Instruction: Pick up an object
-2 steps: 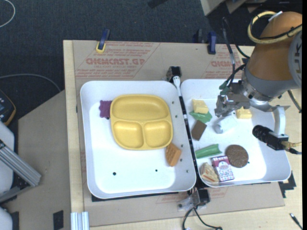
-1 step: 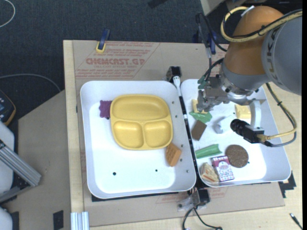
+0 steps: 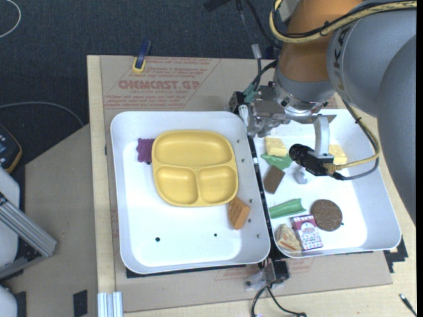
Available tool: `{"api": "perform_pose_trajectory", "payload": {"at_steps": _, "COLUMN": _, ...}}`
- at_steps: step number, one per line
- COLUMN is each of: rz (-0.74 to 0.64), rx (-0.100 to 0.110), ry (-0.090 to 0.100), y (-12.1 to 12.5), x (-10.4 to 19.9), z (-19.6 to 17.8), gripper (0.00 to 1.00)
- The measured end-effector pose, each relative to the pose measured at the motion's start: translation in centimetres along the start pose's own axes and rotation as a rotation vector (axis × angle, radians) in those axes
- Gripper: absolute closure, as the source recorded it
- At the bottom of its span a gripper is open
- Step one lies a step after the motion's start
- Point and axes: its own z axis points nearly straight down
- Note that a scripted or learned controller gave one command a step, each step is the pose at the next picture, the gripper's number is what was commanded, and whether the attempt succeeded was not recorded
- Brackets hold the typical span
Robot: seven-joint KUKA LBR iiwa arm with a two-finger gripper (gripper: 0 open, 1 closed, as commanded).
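My gripper [image 3: 263,119] hangs under the orange wrist band [image 3: 316,28] over the far left corner of the right bin [image 3: 370,233]. Just below it lie a pale yellow block [image 3: 275,146], a green piece [image 3: 272,159] and a dark brown piece [image 3: 273,179]. Nearer the front of that bin lie a green pod [image 3: 285,208], a round brown cookie [image 3: 326,214], a small red and white packet [image 3: 308,233] and a sandwich wedge [image 3: 287,239]. Another yellow block [image 3: 338,154] sits to the right, partly behind a black part of the arm.
The left bin [image 3: 132,230] holds a yellow divided plate [image 3: 195,166], a purple item [image 3: 144,149] at the plate's left edge and a tan bread piece [image 3: 238,212] by the right wall. The arm's grey body covers the right bin's far right. A cardboard sheet [image 3: 158,78] lies behind the bins.
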Motion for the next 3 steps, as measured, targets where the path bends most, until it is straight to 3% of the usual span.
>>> {"api": "perform_pose_trajectory", "payload": {"at_steps": 1, "rz": 0.0, "rx": 0.001, "ry": 0.0, "y": 2.9, "x": 4.4, "z": 0.2, "gripper": 1.0}}
{"api": "perform_pose_trajectory", "payload": {"at_steps": 2, "rz": 0.008, "rx": 0.009, "ry": -0.002, "y": 2.5, "x": 2.5, "z": 1.5, "gripper": 1.0}}
{"api": "perform_pose_trajectory", "payload": {"at_steps": 3, "rz": 0.005, "rx": 0.001, "ry": -0.001, "y": 2.9, "x": 3.1, "z": -0.2, "gripper": 1.0}}
